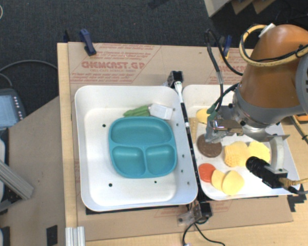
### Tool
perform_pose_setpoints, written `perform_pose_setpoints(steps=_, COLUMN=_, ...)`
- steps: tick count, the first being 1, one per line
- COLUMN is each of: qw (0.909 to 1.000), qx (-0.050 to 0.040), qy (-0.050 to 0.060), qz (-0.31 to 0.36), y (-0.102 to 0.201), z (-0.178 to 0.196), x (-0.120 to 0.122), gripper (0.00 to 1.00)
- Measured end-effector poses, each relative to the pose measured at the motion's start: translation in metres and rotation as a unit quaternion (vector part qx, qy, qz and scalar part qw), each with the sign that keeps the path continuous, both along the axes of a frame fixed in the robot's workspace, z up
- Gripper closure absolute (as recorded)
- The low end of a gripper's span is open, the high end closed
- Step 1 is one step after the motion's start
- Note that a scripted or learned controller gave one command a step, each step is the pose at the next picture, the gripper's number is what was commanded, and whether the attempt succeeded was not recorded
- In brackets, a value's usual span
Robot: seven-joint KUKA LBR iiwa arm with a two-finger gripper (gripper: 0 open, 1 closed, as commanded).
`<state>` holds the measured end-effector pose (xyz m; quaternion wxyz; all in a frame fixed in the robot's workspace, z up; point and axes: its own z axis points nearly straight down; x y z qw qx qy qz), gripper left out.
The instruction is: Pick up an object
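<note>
Yellow rounds (231, 181) and an orange-red piece (206, 172) lie at the near end of the right bin (200, 91). Just behind them sits a brown disc (210, 148), with the end effector (211, 131) directly above it; whether it is open or closed cannot be told. The left bin (90, 152) holds a teal divided plate (142, 146), with a green item (137, 111) and a white item (161, 111) beyond.
</note>
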<state>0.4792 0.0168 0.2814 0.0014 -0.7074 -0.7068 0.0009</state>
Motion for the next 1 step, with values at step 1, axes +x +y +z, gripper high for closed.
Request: perform_pose_setpoints(steps=1, qw=1.0, qx=0.0, qy=0.0, qz=0.001, y=0.0123, z=-0.0359, x=0.0232, gripper=1.0)
